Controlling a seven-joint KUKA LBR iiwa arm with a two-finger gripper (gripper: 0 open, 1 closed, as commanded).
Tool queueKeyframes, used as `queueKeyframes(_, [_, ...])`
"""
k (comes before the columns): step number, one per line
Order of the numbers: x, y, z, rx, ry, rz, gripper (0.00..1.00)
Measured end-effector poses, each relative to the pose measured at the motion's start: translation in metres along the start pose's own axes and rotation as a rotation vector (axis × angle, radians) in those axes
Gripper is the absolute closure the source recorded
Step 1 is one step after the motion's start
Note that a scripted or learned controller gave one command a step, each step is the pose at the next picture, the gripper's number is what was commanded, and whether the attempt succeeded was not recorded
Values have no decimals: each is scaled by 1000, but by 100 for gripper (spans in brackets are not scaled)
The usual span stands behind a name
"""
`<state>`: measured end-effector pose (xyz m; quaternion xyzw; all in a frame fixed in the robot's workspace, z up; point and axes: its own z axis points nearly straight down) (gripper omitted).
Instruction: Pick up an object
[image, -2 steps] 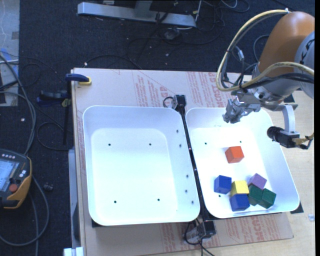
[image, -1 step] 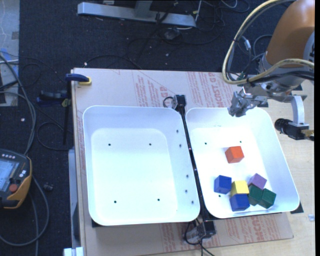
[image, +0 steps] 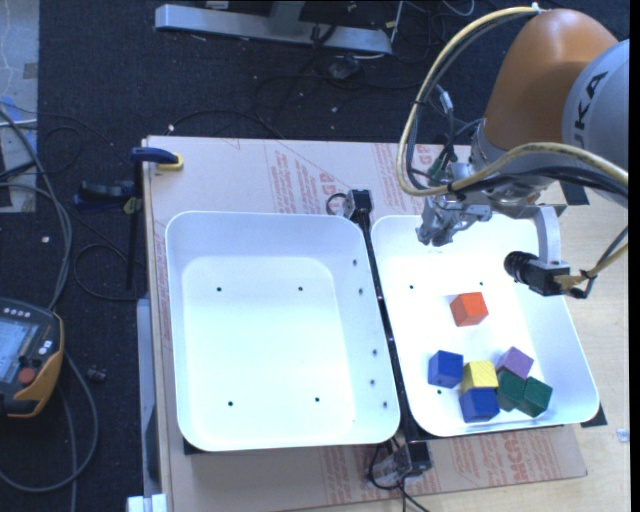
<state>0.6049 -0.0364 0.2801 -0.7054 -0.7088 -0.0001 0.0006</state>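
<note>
Approach step: no object grasped yet.

The orange cube (image: 468, 308) sits alone mid-floor in the right bin (image: 572, 330), apart from the cluster of blue, yellow, purple and green cubes (image: 489, 382) near the front wall. My claw (image: 441, 226) hangs above the bin's far left corner; I cannot tell its opening. Next move, in my judgement: translate over the orange cube, descend, close on opposite faces.
</note>
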Motion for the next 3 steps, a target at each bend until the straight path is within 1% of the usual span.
queueKeyframes(1, [50, -20, 3, 0, 0, 0, 100])
queueKeyframes(2, [87, -38, 18, 1, -1, 2, 100])
queueKeyframes(3, [133, -61, 27, 1, 0, 1, 100])
